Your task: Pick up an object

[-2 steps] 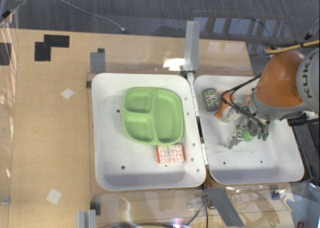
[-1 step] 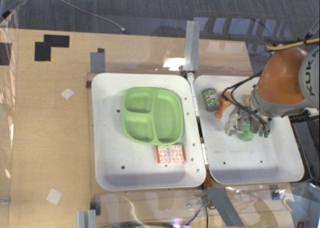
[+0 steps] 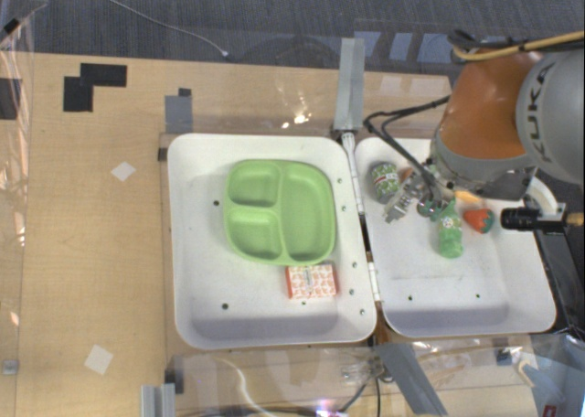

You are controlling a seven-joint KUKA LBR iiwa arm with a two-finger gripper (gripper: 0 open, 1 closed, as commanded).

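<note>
A green divided plate (image 3: 279, 209) sits alone in the left bin (image 3: 196, 251), a single small red-and-white carton (image 3: 312, 281) lying just beside its near edge. Across the divider, in the right bin (image 3: 475, 310), the arm (image 3: 498, 122) reaches in from the right and hangs low over a small cluster at the bin's far side. Counted there: one round green-and-white ball (image 3: 383, 177) at the left of the group, one green bottle-shaped toy (image 3: 448, 237) nearer the camera, and one orange-red toy (image 3: 477, 219) just beside it, partly under the arm; more may be hidden beneath the wrist. The gripper (image 3: 416, 197) points down and to the left between the ball and the green toy, near both. Nothing can be made out between its metal parts, and whether the claw is wide or narrow cannot be told from this angle. By the look of things, the step in hand is the approach: the tool is over the cluster, but no object is lifted. The next move would call for settling on one toy, most likely the ball or the green toy, centring the claw on it, closing, and raising it clear of its neighbours.
</note>
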